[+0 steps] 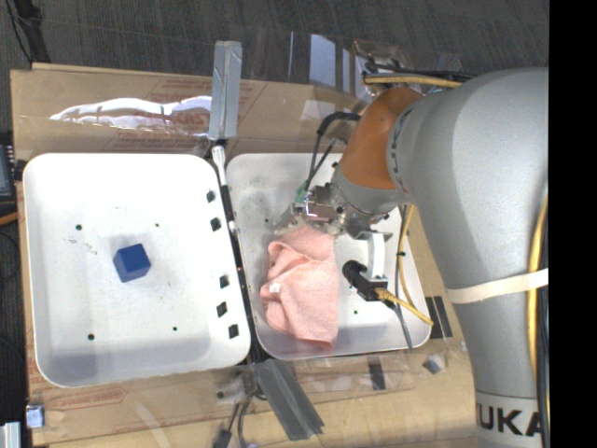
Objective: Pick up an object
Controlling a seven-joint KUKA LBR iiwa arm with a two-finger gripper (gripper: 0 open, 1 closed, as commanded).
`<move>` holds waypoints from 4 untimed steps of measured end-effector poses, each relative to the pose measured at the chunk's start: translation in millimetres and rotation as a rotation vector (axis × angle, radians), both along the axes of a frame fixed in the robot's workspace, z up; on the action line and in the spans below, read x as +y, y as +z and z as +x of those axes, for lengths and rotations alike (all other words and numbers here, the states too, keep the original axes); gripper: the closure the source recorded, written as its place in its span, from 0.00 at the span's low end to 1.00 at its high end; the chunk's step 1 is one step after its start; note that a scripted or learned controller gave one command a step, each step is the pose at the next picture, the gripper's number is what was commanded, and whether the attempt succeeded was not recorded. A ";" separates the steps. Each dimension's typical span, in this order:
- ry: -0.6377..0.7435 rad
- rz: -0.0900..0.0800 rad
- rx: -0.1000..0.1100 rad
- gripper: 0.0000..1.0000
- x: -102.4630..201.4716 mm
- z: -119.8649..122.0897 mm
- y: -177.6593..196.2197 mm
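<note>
Grey arm housing (494,250), large and closest to the lens, fills the right side of the view; the rest is logged left to right.

Left bin (56,250): holds 1 blue cube (131,261), sitting left of centre on the floor of the bin, apart from every wall.

Divider: the 2 bins meet at a dark strip with small black clips (224,278).

Right bin (247,185): 1 pink cloth (303,287), crumpled, lies in the middle and toward the near wall. Its upper edge reaches up to the wrist hardware.

Gripper (312,211): positioned low over the right bin at the cloth's top edge, below the orange band (368,152). Grip state cannot be determined from this view, and no object is visibly held.

Yellow cable (406,306) runs along the bin's right side.
</note>
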State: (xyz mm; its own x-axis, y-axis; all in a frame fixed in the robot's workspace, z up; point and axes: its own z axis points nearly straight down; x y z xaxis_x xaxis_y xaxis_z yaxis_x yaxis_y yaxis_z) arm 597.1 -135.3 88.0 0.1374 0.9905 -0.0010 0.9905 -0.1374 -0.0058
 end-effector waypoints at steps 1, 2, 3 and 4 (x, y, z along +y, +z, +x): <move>0.084 0.003 0.004 0.00 39.2 -14.3 -0.5; 0.087 0.004 0.011 1.00 38.9 -14.2 5.5; 0.088 0.004 0.011 0.00 38.9 -14.2 5.5; 0.078 0.002 0.003 0.00 41.5 -67.2 -0.2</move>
